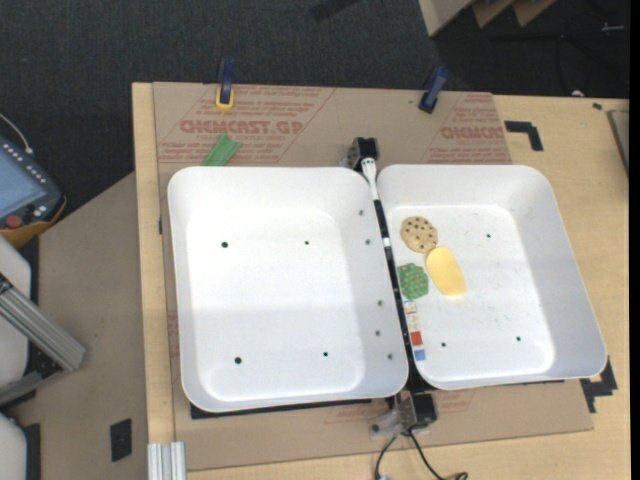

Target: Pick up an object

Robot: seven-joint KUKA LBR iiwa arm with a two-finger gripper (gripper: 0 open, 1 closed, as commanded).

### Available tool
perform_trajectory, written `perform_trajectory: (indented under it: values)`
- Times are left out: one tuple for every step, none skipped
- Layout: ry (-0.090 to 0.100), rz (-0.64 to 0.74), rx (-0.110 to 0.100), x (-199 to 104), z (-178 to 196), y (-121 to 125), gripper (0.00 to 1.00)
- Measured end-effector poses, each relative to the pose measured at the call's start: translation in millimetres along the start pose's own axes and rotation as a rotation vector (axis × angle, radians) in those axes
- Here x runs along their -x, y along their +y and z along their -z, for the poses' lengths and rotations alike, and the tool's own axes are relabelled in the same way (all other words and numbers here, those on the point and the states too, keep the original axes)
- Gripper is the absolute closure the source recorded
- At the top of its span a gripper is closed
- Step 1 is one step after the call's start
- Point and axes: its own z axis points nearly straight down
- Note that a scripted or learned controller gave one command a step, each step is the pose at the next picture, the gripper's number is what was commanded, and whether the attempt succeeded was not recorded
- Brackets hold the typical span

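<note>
Cookie [419, 232], yellow piece [446, 271], green piece [412, 281] clustered, right bin [525, 258] left side.

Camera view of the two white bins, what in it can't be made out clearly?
- Small flat item by the right bin's left wall: too small to identify; white with orange and blue marks.
- Green object: too blurred to name.
- Green scrap on the board above the left bin: too small to identify.
- Device at the left edge: cut off.

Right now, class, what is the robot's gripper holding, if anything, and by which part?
Nothing is seen held. The cookie, the yellow piece and the green piece all lie loose in the right bin.
</note>
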Motion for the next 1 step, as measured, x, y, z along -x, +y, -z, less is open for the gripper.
perform_trajectory:
  values:
    - [0.0, 0.0, 0.0, 0.0, 0.0, 0.0, 1.0]
